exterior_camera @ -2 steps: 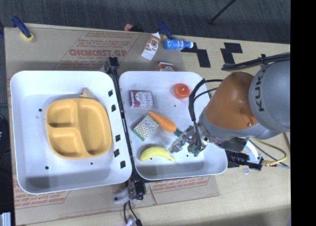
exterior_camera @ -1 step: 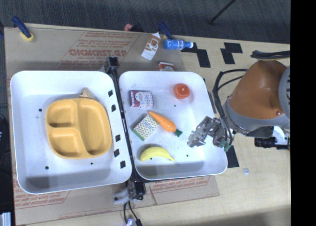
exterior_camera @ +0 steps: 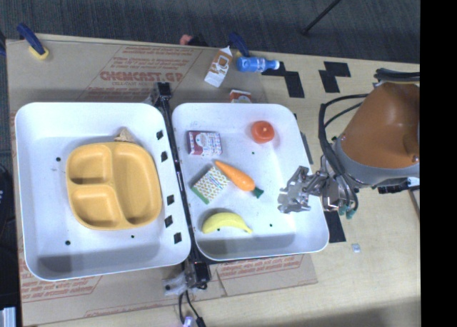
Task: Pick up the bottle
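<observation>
1. We see the gripper [exterior_camera: 294,193] at the right side of the right bin [exterior_camera: 282,243], low over its floor; we cannot tell whether it is spread or pressed together.
2. The bottle [exterior_camera: 253,65], blue, lies on the bench beyond the bin's upper rim, upper middle of the frame, well apart from the gripper.
3. A carrot [exterior_camera: 235,175], a banana [exterior_camera: 225,223], two small cartons and an orange round piece [exterior_camera: 262,131] lie in the right bin.
4. A yellow divided tray [exterior_camera: 113,184] sits in the left bin.

Open floor at the right bin's [exterior_camera: 303,236] right side

Carrot [exterior_camera: 235,175], banana [exterior_camera: 224,223], box [exterior_camera: 204,143] and orange cap [exterior_camera: 262,131] crowd its left and top.
</observation>
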Tool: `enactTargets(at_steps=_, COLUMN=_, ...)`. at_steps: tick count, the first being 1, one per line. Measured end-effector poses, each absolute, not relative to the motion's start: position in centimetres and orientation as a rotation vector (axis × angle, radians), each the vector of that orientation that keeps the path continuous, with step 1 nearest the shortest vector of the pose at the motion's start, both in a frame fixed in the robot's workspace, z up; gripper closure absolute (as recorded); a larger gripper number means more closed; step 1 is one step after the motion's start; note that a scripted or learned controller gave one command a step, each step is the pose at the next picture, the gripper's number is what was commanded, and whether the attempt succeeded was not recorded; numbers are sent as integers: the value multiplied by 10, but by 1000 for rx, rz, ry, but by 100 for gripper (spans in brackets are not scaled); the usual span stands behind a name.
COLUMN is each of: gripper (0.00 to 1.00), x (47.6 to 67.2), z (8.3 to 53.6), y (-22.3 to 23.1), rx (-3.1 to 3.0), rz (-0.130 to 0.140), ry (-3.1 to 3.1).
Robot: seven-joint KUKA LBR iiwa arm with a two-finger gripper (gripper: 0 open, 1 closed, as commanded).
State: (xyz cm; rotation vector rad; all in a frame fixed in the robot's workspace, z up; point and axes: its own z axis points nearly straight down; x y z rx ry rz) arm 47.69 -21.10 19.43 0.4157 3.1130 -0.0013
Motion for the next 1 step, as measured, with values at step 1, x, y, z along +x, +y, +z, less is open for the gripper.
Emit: enactTargets(at_steps=1, gripper=100, x=477, z=199, y=-211, rx=165, rz=-2, ry=3135)
